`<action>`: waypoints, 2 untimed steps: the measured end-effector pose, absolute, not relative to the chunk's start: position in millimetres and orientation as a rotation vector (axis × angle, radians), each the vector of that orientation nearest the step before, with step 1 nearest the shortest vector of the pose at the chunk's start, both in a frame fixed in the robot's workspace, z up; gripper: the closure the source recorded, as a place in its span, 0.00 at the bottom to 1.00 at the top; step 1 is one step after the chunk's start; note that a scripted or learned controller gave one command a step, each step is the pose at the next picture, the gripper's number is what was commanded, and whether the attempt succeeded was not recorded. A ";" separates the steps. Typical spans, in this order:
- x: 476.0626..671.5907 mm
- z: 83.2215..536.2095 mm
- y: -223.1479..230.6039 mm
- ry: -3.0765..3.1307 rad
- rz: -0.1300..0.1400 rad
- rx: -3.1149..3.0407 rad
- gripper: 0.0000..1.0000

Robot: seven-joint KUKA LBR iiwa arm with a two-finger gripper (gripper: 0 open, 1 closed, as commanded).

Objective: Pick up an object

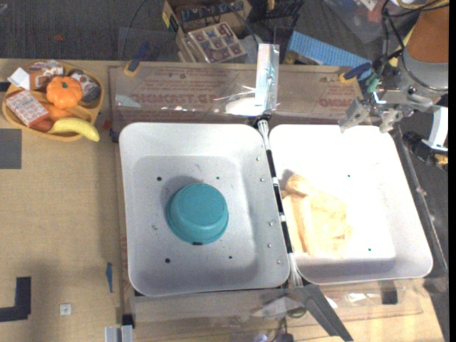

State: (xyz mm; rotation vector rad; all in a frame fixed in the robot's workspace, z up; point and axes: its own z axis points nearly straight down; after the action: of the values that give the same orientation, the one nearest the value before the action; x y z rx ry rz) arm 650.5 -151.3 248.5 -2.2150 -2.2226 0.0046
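Two white bins sit side by side on my cluttered bench, and the pick has not yet begun. A teal bowl (198,213) lies upside down near the middle of the left bin (142,148), touched by nothing. At its three o'clock, across the divider, a pale yellow cloth (319,221) lies crumpled against the left wall of the right bin (399,191), also untouched. Either would serve as my object; by my reading the cloth is the nearer. My gripper (370,116) hangs at one o'clock from the cloth, over the right bin's far rim, well apart from both things. Its fingers look spread with nothing between them. Everything is left to do: choose a target, come down over it, close, lift. At ten o'clock from the bowl, outside the bins, a basket (14,112) of toy food with a banana (77,127) sits on the bench.
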 end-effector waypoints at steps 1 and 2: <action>614.2 167.6 -95.9 -2.482 0.004 -1.917 0.00; 575.2 92.4 -117.8 -2.570 -0.004 -1.813 0.00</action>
State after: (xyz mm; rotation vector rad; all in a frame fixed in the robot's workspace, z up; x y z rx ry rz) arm 575.2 -117.8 92.4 -1.8135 -2.5696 -0.0035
